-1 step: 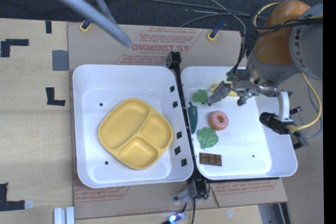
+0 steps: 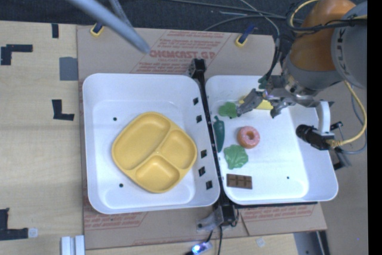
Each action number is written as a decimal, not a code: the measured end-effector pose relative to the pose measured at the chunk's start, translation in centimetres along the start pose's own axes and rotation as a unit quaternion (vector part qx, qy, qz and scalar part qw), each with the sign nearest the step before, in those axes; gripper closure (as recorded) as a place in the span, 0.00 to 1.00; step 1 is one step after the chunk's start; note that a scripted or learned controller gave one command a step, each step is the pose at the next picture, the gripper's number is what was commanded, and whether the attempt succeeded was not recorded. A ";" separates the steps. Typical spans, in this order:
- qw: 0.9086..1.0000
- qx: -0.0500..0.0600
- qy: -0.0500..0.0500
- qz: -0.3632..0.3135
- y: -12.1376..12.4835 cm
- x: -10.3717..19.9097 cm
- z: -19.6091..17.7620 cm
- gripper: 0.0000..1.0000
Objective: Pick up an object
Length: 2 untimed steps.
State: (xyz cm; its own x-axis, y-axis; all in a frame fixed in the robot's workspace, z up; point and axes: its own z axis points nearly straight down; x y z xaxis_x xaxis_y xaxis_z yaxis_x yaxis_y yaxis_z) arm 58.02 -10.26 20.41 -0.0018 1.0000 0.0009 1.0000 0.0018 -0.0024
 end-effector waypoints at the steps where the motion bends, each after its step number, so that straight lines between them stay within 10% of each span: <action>1: 1.000 0.002 -0.001 0.000 -0.2 0.2 4.4 0.00; 2: 1.000 0.001 -0.001 0.001 -1.0 -0.5 9.3 0.00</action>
State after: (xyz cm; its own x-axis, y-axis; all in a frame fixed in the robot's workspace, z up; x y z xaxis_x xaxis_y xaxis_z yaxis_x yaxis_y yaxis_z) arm 57.00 -10.73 11.11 -0.0002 1.0000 -0.0018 1.0000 0.0002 -0.0047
